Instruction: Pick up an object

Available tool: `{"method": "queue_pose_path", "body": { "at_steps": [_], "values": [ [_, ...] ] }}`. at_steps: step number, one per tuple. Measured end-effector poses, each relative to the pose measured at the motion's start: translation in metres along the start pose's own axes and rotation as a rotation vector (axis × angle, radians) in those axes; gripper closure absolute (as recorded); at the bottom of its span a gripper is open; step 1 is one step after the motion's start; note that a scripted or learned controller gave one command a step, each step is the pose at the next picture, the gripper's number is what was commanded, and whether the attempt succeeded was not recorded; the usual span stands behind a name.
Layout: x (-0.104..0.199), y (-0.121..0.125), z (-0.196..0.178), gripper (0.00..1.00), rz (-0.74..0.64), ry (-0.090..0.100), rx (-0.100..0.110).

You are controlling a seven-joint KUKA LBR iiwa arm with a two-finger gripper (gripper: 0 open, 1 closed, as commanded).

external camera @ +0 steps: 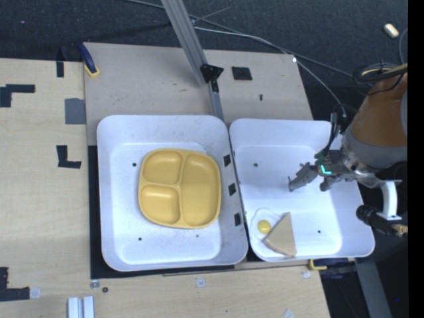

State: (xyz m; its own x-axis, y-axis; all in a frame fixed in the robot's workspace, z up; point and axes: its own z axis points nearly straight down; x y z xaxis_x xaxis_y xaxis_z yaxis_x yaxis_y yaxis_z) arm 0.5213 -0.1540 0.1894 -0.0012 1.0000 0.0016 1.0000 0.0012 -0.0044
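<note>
2 bins, arm over R bin (344, 138).
Gripper (310, 179) fingers spread, holding nothing; tan wedge (283, 236) + yellow ball (264, 227) near front. Yellow divided plate (179, 188) in L bin (119, 177).

The counter (40, 177) looks like pale, matt wood with visible grain, patched with dull dark tape. Both bins (112, 177) are smooth white plastic with a soft sheen. The yellow tray (179, 187) is smooth, faintly glossy plastic. The wedge (283, 235) looks matt and tan, like cardboard or foam. The ball (264, 227) is glossy yellow. The rail (182, 25) is brushed grey metal. The tool (311, 177) is dark, dull metal or plastic.
</note>
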Motion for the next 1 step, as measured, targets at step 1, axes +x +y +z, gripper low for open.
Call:
{"method": "queue_pose_path", "body": {
  "at_steps": [1],
  "values": [
    [0.0,0.0006,-0.0007,0.0,0.0,0.0,-0.002]
  ]
}}
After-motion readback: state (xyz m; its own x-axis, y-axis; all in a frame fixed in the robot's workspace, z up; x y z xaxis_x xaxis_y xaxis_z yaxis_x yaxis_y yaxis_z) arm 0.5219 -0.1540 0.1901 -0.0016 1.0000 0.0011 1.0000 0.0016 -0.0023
